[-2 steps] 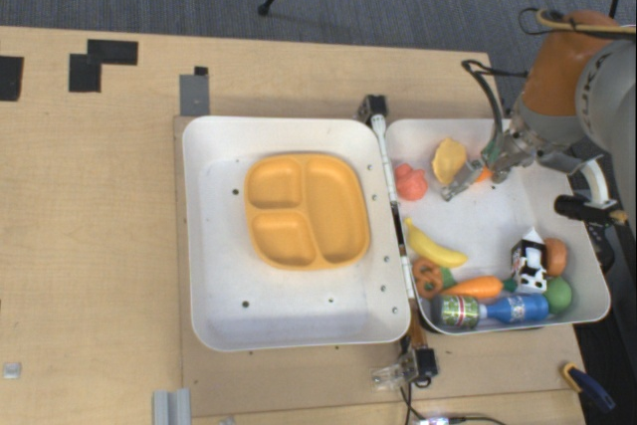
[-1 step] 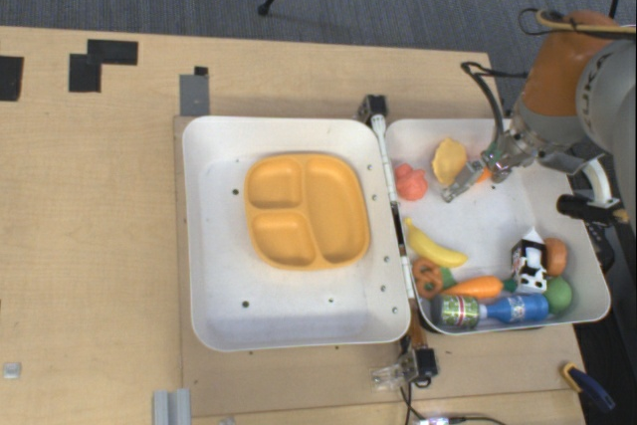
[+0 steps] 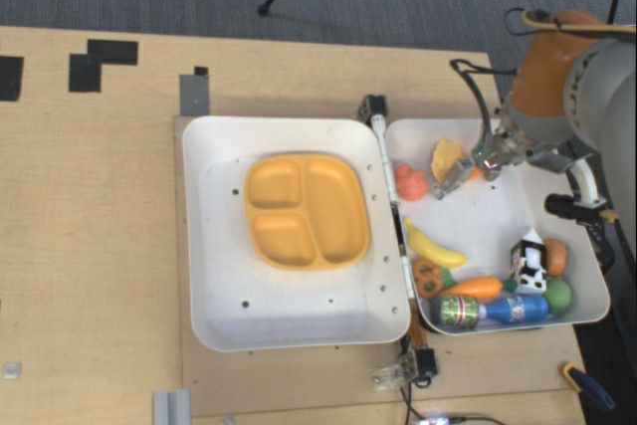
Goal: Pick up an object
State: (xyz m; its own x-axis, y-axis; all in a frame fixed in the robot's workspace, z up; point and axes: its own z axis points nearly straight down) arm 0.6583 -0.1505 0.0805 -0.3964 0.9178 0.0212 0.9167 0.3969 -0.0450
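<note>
— Well, what's hard to make out?

— The arm (image 3: 572,80) is cut off at the right edge, and the fingers (image 3: 460,170) are a small grey blur; I cannot tell how far apart they stand or whether they hold anything.

— Where are they?

— Low in the right bin (image 3: 498,209), just beside a yellow piece (image 3: 446,155) and near a pink toy (image 3: 409,181).

— Open room?

— Mid-bin floor is bare. A banana (image 3: 434,249), carrot (image 3: 474,289), bottle (image 3: 493,311) and cow figure (image 3: 530,264) crowd the near wall. The left bin (image 3: 214,214) holds an orange tray (image 3: 304,210).
</note>
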